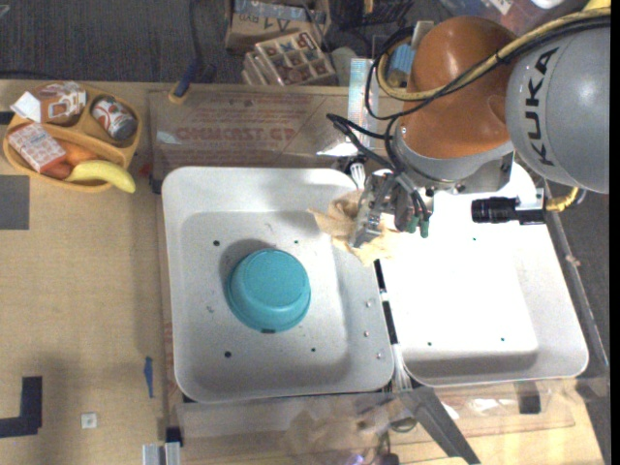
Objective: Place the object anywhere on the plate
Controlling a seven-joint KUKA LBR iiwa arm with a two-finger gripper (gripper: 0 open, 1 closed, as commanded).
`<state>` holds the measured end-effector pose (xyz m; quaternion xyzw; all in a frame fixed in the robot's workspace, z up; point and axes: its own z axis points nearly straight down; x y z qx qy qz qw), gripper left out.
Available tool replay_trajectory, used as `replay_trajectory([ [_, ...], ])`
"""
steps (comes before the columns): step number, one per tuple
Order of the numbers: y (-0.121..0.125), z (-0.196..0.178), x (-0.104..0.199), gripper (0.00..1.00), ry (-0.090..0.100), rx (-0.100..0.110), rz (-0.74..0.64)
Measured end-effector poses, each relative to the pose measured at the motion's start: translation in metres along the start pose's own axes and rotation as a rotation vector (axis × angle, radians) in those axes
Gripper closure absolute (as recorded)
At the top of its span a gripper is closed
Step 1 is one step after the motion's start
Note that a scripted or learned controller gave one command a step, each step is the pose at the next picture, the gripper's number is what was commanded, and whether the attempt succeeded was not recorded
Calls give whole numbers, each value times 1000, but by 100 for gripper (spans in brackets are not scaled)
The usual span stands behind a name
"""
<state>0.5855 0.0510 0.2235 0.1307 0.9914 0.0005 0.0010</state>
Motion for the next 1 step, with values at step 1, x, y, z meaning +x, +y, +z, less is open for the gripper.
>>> replay_trajectory([
  [1,54,-2,18,100,-4,-2,-261],
])
